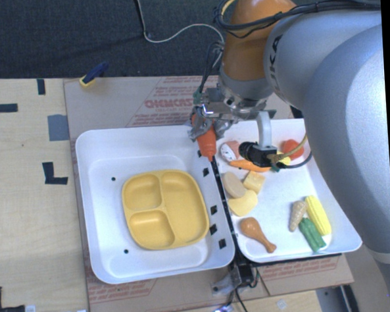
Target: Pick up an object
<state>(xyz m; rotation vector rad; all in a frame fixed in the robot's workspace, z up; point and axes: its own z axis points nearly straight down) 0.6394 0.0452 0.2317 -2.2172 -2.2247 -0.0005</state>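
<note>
A yellow divided tray (164, 208) lies mid-left bin (95, 191). At the bins' shared far edge, the gripper (207, 137) has its jaws closed on an orange carrot (208, 144). Toy foods fill the right bin (338, 232).

A pale wooden worktop (27, 215) carries black tape marks and a brown cardboard sheet (123, 107). Behind it lies dark carpet (75, 27), crossed by a thin white cable (174, 34).

A pale wooden bench (26, 195) carries a cardboard sheet (126, 103); two white bins, left (95, 191) and right (338, 232), sit side by side on it.
</note>
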